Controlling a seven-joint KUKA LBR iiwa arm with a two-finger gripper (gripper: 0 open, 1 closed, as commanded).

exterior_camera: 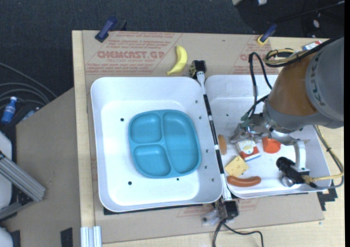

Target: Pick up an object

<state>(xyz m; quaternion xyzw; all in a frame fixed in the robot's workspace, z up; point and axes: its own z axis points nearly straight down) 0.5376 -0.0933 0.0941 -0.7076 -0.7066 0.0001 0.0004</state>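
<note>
- Counter (136,49): brown board with red print, carrying two white bins side by side, their inner walls meeting down the middle
- Left bin (104,131): a blue divided plate (164,143) lies flat near its centre
- Right bin (229,90): small things are clustered in its left half, toward the view's lower edge
- Arm (298,93): comes in from the right, orange band up, and bends down over the right bin
- Jaws: low over the left-centre of the right bin, just above a red-and-white packet (249,151); the metal parts overlap, so I cannot tell whether they are released or clenched, or whether they touch the packet
- Orange piece (270,145): just right of the packet, close under the wrist
- Small brown stick (222,143): lies along the right bin's left wall, apart from the packet
- Yellow cheese wedge (237,166): just below the packet in the view, flat on the bin floor
- Red sausage (244,181): lies crosswise by the bin's lower wall, just beside the wedge
- Banana (178,60): on the bare counter behind the bins, outside both, near the left bin's far right corner
- Blue clamp (106,29): at the counter's far left corner
</note>
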